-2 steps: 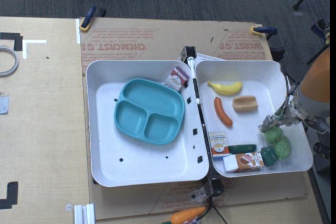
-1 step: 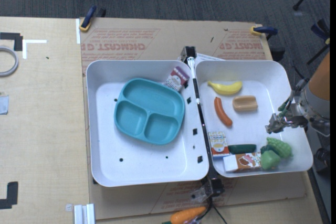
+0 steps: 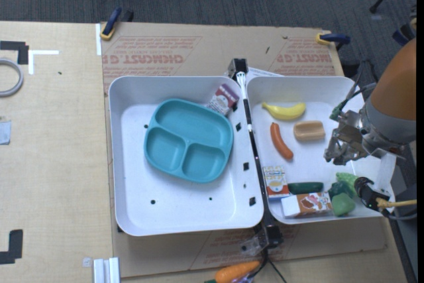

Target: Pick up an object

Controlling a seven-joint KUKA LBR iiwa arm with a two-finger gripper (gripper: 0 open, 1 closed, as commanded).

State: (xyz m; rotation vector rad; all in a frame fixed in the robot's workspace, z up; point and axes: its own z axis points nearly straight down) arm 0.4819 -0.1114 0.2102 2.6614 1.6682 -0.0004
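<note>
The right bin holds a yellow banana, a tan bread piece, a red sausage, a small printed carton, a dark green cucumber, an orange-and-white box and a green leafy toy. My gripper hangs over that bin's right side, to the right of the bread and above the green toy. I see nothing held in it.
The left bin carries a teal divided plate and a small wrapped packet at its back right corner. An orange carrot-like item lies on the cardboard in front of the bins.
</note>
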